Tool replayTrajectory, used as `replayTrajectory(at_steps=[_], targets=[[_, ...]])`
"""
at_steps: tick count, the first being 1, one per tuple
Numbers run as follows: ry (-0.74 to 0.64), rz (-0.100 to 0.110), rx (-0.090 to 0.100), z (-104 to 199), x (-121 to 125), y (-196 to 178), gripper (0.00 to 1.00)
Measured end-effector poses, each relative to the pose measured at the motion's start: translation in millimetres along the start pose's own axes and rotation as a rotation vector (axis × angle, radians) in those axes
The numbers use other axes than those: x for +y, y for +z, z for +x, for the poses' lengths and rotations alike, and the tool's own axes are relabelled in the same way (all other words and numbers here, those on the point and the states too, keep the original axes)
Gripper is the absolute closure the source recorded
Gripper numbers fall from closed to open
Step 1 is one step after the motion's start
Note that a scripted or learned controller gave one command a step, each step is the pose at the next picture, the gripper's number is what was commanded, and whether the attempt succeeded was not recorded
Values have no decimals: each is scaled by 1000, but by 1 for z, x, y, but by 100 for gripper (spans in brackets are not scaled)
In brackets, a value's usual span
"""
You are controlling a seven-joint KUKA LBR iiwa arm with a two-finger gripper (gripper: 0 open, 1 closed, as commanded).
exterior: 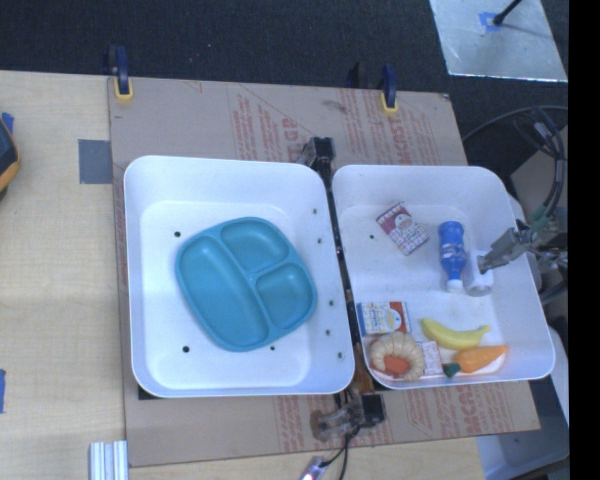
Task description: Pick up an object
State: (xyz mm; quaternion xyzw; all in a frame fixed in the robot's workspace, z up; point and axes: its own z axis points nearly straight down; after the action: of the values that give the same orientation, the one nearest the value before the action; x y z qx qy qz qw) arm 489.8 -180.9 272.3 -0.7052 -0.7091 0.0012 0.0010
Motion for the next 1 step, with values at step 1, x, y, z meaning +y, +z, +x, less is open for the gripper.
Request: replayTrajectory(at_steps=[1], targets=[[-1,2,0,9,65,164,0]])
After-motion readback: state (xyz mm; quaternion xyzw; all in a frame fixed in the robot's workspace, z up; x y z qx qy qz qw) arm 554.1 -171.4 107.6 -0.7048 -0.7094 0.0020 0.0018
